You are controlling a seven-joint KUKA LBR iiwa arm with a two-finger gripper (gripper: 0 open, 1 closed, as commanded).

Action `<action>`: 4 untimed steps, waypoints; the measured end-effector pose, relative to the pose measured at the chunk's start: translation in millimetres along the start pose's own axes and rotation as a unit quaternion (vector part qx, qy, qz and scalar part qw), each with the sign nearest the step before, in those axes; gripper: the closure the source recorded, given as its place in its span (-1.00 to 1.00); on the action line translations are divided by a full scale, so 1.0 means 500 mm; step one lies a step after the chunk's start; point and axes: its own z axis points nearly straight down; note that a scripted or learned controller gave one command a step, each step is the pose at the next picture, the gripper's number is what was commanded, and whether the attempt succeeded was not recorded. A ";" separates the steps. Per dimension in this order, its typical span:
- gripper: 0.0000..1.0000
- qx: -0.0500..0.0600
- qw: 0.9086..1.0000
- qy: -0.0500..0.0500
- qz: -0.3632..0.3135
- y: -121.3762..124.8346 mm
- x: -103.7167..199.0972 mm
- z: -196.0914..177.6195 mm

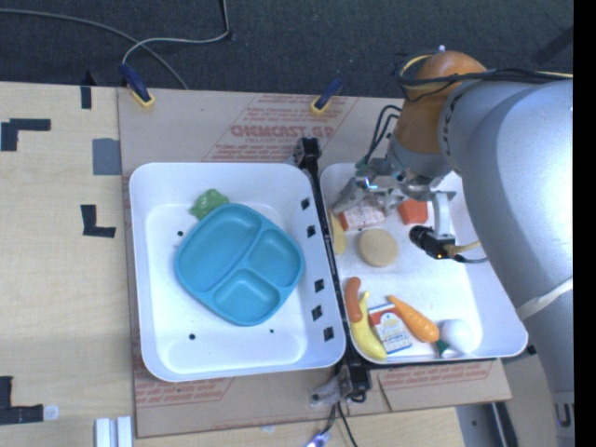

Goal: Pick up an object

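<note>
**Desk:** So where's the claw sitting?

**Me:** My gripper (386, 189) is in the upper part of the right bin (494, 329), hanging from the grey arm (521, 156) that comes in from the right of the frame. From this slanted view I cannot tell how its jaws stand, and I see nothing between them.

**Desk:** What's nearest to it?

**Me:** A small printed packet (361, 218), flat and boxy, lies just below and slightly left of the claw, near the divider. Its long axis runs roughly left to right. I'd judge that the likeliest target, since only a short drop down-frame separates them. To the right sits an orange-red block (413, 212), hard-edged. Below the packet is a tan disc (378, 248), round, matte, biscuit-like.

**Desk:** And further out?

**Me:** Toward the lower edge of that bin: a slim reddish sausage shape (352, 298) standing up-frame, a curved yellow banana (367, 337), a small carton (392, 331) beside it, a tapered carrot (414, 319) lying diagonally, and a smooth white egg-like ball (456, 333). They look like plastic toys. In the left bin (154, 250) a glossy blue compartment plate (240, 262) covers most of a green lump (209, 202) at its upper left.
</note>
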 end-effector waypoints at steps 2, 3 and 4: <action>-1.00 0.000 1.000 0.000 0.000 0.000 0.002 0.000; -1.00 0.000 1.000 0.000 -0.001 0.000 0.001 0.000; -1.00 0.000 1.000 0.000 -0.001 0.000 0.000 0.000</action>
